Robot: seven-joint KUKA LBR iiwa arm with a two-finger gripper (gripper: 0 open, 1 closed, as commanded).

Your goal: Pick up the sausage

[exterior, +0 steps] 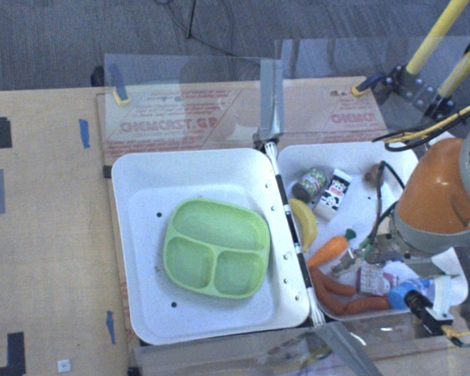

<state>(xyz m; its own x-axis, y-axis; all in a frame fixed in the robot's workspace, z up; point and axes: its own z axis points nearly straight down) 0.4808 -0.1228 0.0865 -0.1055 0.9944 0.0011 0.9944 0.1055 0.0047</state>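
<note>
One reddish-brown curved sausage [342,296], glossy and link-shaped

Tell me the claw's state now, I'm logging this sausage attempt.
Claw: cannot be told; it sits over the right white bin, just above the reddish-brown sausage.

The sausage [334,292] is a reddish-brown, glossy link, long and curved. It lies flat on the floor of the right bin [352,154], in that bin's near left corner, close along the left wall. From there it bends toward the front wall and runs on to the right. An orange carrot [328,250] lies just above it.
</note>
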